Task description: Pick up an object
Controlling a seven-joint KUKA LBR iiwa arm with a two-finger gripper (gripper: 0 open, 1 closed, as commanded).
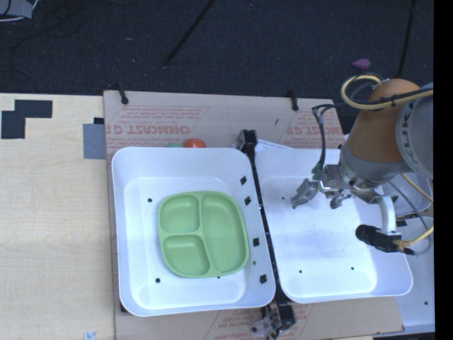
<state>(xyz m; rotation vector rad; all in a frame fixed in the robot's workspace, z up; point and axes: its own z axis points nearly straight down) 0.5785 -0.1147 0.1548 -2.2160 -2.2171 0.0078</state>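
1. The gripper (320, 194) is being held over the right bin (333, 275), fingers spread apart, nothing seen between them.
2. A green divided plate (203, 234) is being kept flat in the left bin (134, 190), well apart from the gripper.
3. The arm (386, 137), grey with orange band, is being extended in from the right.
4. Both bins are being carried on a cardboard sheet (212, 122); a small red-orange object (194, 144) is lying just behind the left bin.
5. A wooden bench (49, 218) is seen left, dark floor (212, 34) with cables beyond.
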